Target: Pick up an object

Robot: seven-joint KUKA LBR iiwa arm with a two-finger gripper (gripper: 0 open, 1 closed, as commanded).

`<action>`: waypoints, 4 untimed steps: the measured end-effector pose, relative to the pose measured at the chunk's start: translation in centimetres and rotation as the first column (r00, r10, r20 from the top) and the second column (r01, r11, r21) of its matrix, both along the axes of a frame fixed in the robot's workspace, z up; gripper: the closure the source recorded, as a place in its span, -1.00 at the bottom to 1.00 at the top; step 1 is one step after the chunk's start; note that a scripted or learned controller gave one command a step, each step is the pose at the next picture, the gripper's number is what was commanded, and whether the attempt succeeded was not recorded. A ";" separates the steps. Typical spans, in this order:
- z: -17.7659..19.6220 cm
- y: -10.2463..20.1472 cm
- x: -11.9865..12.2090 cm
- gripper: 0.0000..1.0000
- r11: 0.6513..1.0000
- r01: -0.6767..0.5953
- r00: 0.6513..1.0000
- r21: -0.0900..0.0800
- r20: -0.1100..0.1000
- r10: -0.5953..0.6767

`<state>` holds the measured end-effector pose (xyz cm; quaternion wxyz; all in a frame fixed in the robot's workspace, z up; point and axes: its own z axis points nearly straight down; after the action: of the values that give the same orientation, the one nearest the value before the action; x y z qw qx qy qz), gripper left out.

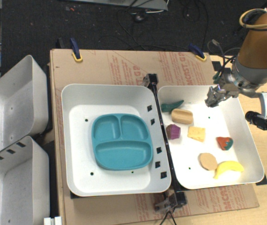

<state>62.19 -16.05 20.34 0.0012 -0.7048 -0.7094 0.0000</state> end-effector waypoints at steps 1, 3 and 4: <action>0.3 4.4 -0.9 1.00 1.000 -0.001 1.000 0.001 0.001 0.001; 1.2 13.6 -3.7 1.00 1.000 -0.001 1.000 0.001 0.000 0.001; 2.6 18.9 -5.5 1.00 1.000 -0.002 1.000 0.001 0.000 0.002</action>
<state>56.69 2.81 22.97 0.0013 -0.7041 -0.7101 -0.0003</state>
